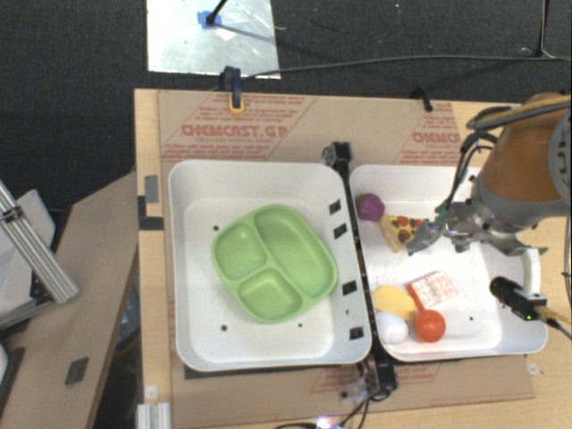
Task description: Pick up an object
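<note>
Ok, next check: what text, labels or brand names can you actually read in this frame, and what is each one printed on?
"CHEMCAST G.P." in red, on the brown protective sheet behind the left bin.
A second red print of the same kind on that sheet behind the right bin, cut off by the arm; reads partly as "CHEMC...".
Small red-and-white packet in the right bin: print too small to read.

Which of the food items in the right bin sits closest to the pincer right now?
The pizza slice, just left of the pincer. The purple item sits farther up-left; the red-and-white packet, yellow piece and tomato lie lower down.
</note>
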Motion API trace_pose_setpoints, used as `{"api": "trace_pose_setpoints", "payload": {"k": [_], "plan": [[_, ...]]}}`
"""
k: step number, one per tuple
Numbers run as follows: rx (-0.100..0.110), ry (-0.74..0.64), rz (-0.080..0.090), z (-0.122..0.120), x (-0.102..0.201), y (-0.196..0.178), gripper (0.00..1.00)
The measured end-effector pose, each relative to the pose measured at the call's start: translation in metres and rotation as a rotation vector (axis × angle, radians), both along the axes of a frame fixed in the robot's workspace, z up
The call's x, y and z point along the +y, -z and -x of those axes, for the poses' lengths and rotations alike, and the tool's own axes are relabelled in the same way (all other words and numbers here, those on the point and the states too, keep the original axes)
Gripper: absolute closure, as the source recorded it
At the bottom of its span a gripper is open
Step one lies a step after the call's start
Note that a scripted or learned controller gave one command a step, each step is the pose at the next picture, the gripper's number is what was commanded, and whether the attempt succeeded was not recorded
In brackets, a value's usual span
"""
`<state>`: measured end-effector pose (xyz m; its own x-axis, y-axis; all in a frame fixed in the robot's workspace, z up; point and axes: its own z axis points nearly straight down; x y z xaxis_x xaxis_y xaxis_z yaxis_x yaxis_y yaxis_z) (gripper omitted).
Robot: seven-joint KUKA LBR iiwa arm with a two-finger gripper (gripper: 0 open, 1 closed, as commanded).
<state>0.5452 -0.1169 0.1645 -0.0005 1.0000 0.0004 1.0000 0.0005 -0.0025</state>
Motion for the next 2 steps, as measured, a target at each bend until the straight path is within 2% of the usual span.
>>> {"api": "trace_pose_setpoints", "payload": {"k": [1, 2], "plan": [[0.000, 0.000, 0.000, 0.009, -0.004, 0.054, 0.00], [-0.005, -0.001, 0.001, 0.008, -0.004, 0.041, 1.00]]}}
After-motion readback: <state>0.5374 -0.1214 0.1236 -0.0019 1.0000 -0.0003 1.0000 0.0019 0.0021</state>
